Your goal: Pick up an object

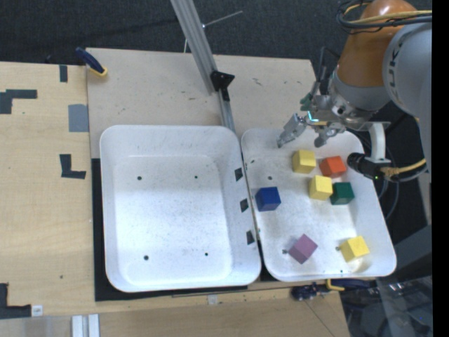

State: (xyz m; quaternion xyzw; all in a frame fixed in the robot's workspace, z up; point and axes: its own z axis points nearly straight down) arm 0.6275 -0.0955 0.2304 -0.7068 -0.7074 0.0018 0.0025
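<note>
Looking down at a slant, the camera takes in a bench (42, 188) bearing two shallow white bins side by side. The bench is cut off at the picture's left and bottom edges. A small blue and yellow thing (91, 62) lies near the bench's far left corner, too small to identify. A grey pole (200, 44) slants from the top edge down to the gap between the bins and hides part of the bench behind it.

The left bin (112, 146) holds no blocks. The right bin (386, 258) holds seven blocks. From left to right: a blue block (267, 198) near the bin's left wall, a purple block (303, 248) near the front edge, a yellow block (304, 161) toward the far edge, a second yellow block (320, 187) just beside a green block (342, 193), an orange block (333, 166) just behind those two, and a third yellow block (354, 248) near the front right corner.

The arm (393, 48), grey with an orange band, enters from the right, and its upper part is cut off by the picture's top right corner. It covers the right bin's far right corner. The gripper (306, 133) points down and left over the bin's far edge, its two fingers (288, 133) spread apart with nothing between them. It hangs just behind the nearest yellow block and is not touching any block.
</note>
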